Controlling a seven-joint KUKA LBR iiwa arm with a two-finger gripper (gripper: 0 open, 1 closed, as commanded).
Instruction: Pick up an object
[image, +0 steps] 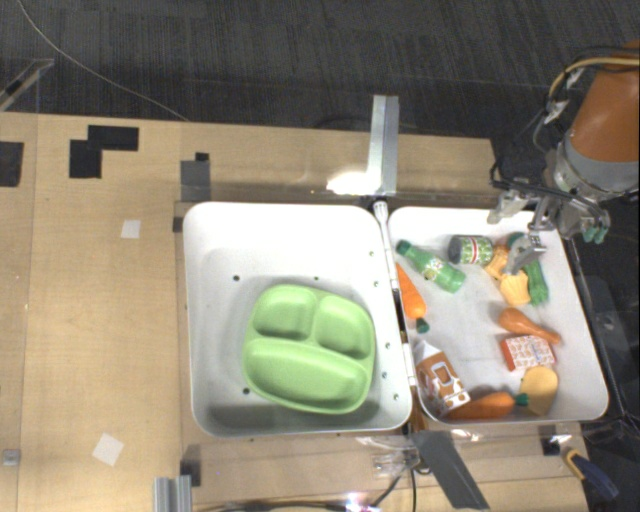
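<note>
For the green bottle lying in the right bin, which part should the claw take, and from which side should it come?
Likely the middle of the green bottle, from straight above. It lies flat and slanted, cap toward the left bin, with bare floor along both long sides, so the claw should close across its width.

Your arm (603, 130) comes in from the right, its orange band high over the far right corner of the right bin (590, 405). Your gripper (527, 245) hangs below the wrist, pointing down over that bin's far right part, just inside its far rim.
</note>
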